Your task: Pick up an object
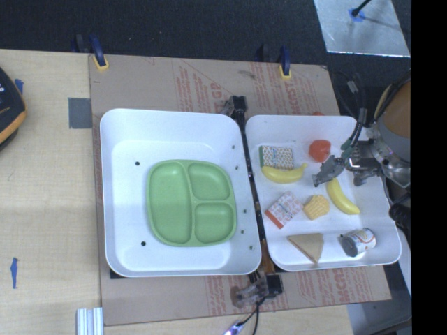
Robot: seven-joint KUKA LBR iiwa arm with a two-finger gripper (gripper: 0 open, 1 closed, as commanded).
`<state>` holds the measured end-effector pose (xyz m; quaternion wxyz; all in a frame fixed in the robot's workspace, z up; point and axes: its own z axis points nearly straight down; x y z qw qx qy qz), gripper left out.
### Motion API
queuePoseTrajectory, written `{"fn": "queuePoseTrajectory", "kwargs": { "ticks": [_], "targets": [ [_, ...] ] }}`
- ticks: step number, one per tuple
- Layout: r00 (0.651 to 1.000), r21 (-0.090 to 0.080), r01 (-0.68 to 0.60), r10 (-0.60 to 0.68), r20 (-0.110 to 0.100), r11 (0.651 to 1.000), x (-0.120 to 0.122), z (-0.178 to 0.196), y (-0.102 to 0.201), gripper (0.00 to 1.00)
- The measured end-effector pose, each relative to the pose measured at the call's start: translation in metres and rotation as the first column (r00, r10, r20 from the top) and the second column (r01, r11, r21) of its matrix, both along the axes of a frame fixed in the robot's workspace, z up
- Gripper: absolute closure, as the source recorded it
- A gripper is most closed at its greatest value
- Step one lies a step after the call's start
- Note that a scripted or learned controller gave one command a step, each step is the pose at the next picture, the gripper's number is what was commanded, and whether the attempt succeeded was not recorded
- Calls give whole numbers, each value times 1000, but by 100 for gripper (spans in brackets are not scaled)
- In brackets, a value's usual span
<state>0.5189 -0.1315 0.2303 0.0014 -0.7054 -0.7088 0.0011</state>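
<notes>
My gripper (343, 174) hangs over the right side of the right bin (283, 124), reaching in from the right. Its two dark fingers stand apart, open, with nothing held between them. Just below it lies a yellow banana (343, 197), whose upper end sits under the gap. A red tomato (320, 149) lies up and left of the left finger. A second banana (283, 174) rests below a patterned snack packet (277, 156). A corn piece (316, 206), a red-and-white wrapper (284, 208), a sandwich wedge (307, 246) and a small can (357, 241) fill the bin's lower half.
The left bin (119, 138) holds a green divided plate (190, 202). Both bins sit on a cardboard sheet (174, 82) clamped to the bench. A black and orange object (8, 110) lies at the far left edge.
</notes>
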Motion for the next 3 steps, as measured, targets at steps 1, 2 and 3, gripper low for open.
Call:
{"fn": "queuePoseTrajectory", "kwargs": {
  "ticks": [1, 2, 3],
  "targets": [
    [1000, -2, 1, -1, 0, 1000, 23, -59, -79, 0],
    [1000, 0, -1, 1, -1, 1000, 49, -103, -60, 0],
    [1000, 0, 0, 0, 1, 1000, 137, -126, -73, 0]
  ]
}}
